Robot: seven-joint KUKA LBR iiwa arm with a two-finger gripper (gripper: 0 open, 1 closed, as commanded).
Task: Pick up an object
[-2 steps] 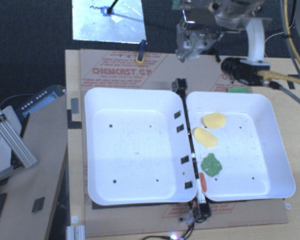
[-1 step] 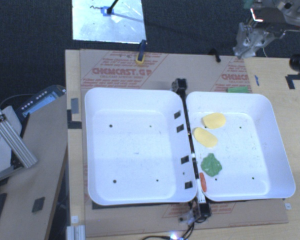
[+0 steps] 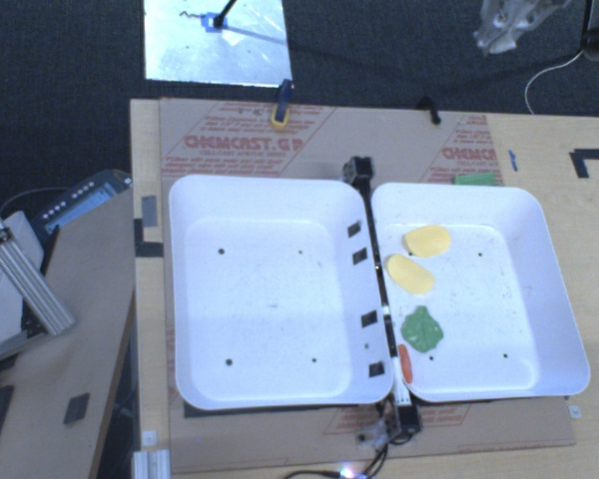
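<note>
Hovering at the top right, well above the bins: the gripper (image 3: 506,18) (too blurred to tell its state). Lying in the right bin (image 3: 554,267) near its left wall: two yellow pieces (image 3: 427,240) (image 3: 410,274), a green piece (image 3: 421,328), an orange-red piece (image 3: 405,364). Sitting just beside it: the left bin (image 3: 195,267).

Dark carpet floor (image 3: 60,78) surrounds the tan bench (image 3: 150,138). At eleven o'clock a shiny metal sheet (image 3: 217,28) lies on it, catching light. At nine o'clock stands a lower wooden table (image 3: 80,347), bearing perhaps a grey handheld controller (image 3: 80,200).
</note>
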